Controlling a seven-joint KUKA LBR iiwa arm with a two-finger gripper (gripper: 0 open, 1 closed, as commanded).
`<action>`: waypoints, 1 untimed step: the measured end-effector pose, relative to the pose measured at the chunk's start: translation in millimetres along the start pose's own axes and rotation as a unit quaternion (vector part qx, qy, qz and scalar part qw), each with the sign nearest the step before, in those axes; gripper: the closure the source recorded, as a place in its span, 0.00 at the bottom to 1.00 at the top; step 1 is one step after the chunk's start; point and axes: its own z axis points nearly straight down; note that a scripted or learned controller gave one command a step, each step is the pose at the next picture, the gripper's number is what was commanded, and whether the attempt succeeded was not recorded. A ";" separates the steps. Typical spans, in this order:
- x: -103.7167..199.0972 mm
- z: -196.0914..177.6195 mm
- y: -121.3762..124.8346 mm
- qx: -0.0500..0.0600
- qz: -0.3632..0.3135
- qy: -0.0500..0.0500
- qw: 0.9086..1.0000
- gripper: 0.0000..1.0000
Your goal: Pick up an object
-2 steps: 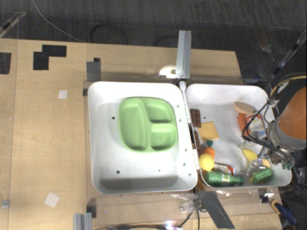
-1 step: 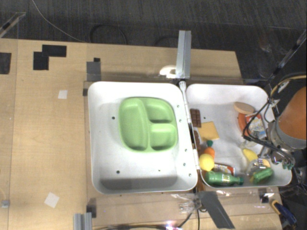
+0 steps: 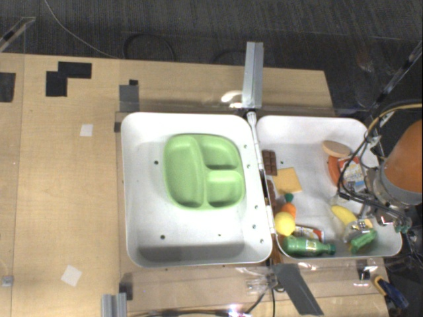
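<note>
The right bin holds several small objects. A brown bar and a yellow wedge lie near its left wall. Below them sit a small orange piece and a yellow lemon. A green bottle lies along the front wall. A yellow banana and a green item lie at the front right. My gripper hangs low over that front right corner, between the banana and the green item. A tan round piece and a red-orange item sit at the back right.
The left bin holds a green divided tray. A metal post stands behind the wall between the bins. The arm's orange band and its cables hang over the right bin's right edge.
</note>
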 end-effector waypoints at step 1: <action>-3.6 0.1 -0.8 0.000 -0.005 0.003 1.000 0.00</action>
